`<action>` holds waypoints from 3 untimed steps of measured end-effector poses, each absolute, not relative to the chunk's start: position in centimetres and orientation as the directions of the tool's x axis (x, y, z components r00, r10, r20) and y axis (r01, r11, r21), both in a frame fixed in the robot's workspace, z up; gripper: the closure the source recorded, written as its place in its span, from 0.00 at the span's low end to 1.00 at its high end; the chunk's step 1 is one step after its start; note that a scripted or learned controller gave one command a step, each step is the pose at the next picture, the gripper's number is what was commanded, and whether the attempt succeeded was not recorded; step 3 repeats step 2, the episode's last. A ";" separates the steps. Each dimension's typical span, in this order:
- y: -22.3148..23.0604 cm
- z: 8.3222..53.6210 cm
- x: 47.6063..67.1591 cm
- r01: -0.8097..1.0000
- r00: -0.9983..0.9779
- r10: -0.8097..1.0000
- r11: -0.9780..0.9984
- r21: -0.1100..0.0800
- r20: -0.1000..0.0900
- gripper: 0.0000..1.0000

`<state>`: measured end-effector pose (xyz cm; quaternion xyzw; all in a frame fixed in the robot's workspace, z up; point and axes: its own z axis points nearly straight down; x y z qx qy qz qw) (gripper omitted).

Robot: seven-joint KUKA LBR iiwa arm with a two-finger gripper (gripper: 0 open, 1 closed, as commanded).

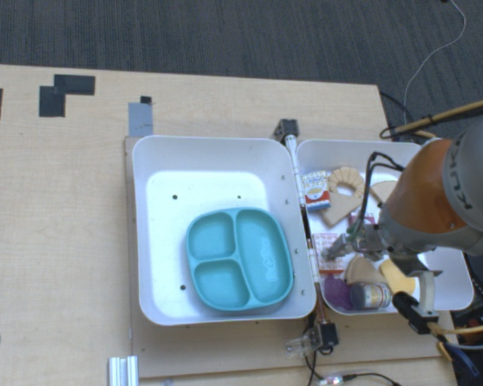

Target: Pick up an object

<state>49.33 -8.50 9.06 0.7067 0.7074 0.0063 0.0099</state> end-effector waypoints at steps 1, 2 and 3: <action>-8.3 10.3 49.6 1.000 -0.005 1.000 0.005 0.027 0.001 1.00; -1.0 18.5 53.8 1.000 -0.006 1.000 0.006 0.004 0.002 1.00; -1.0 18.5 53.8 1.000 -0.006 1.000 0.006 0.004 0.002 1.00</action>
